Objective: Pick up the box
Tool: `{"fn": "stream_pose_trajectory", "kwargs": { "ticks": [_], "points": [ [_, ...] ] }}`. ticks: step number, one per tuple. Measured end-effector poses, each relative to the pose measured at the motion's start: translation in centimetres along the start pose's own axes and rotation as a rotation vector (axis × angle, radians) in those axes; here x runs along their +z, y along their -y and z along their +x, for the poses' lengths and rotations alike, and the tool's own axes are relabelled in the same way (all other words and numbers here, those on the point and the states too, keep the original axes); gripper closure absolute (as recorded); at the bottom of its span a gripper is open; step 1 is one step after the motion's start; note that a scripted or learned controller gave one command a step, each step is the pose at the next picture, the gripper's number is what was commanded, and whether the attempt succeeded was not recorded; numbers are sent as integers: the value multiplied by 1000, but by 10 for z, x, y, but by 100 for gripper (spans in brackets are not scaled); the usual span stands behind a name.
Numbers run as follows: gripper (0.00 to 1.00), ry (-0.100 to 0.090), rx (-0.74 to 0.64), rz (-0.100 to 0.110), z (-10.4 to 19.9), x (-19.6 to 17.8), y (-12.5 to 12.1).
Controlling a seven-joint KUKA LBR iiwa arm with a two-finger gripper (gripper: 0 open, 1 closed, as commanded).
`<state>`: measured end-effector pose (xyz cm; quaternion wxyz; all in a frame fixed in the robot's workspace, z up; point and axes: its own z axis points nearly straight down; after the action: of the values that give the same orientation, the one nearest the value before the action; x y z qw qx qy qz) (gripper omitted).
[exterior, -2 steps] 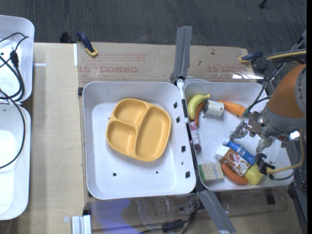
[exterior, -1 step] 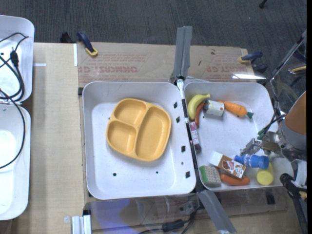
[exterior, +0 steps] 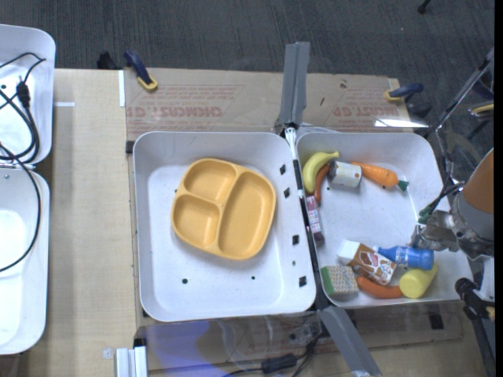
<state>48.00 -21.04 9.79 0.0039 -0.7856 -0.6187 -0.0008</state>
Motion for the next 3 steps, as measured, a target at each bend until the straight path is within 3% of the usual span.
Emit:
{"fn": "stream_pose_trajectory", "kwargs": {
  "ticks": [1,2,3],
  "points": [
    [100,8,265,-2,5,-136,3],
    [0,8,265,-2,5,-136,3],
    [0,6,271,1,10,-19,6]
  ]
}}
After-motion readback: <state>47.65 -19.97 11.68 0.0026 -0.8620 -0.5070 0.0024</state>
